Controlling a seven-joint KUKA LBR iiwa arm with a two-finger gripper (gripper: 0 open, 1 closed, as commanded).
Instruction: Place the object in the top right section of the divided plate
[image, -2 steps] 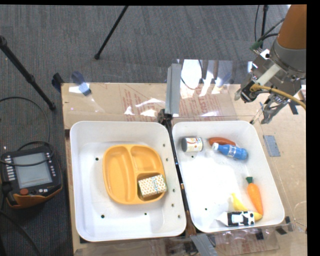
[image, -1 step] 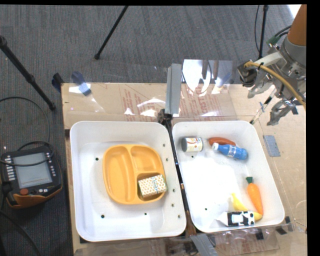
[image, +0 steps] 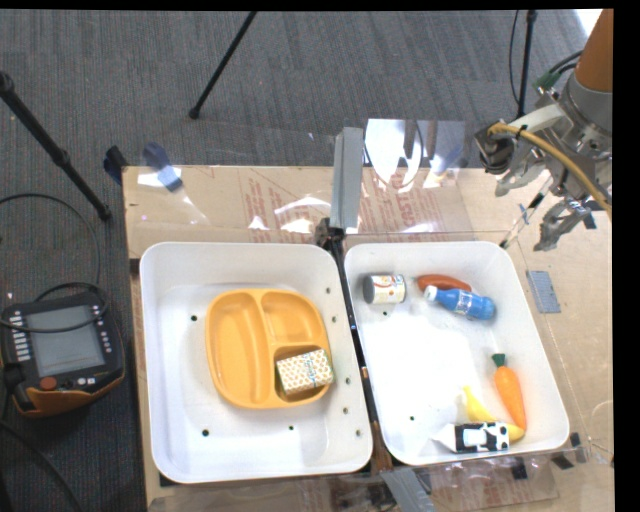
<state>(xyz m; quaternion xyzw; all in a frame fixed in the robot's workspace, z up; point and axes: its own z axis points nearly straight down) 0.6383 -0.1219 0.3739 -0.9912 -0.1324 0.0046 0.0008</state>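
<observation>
A yellow divided plate (image: 232, 350) lies in the left white bin (image: 170, 420). A small yellow and white patterned box (image: 303, 370) rests in the plate's lower right section. The plate's top right section (image: 295, 320) is bare yellow, as is its large left section. My gripper (image: 558, 212) hangs at the upper right, above the bench beyond the far right corner of the right bin (image: 420, 350). It is far from the plate and from every object. I see nothing in it.
The right bin holds a small can (image: 384, 289), a red sausage (image: 444, 283), a blue bottle (image: 462, 303), a carrot (image: 509, 392), a banana (image: 477, 405) and a black and white carton (image: 482, 437). A teach pendant (image: 60, 345) sits left of the bench.
</observation>
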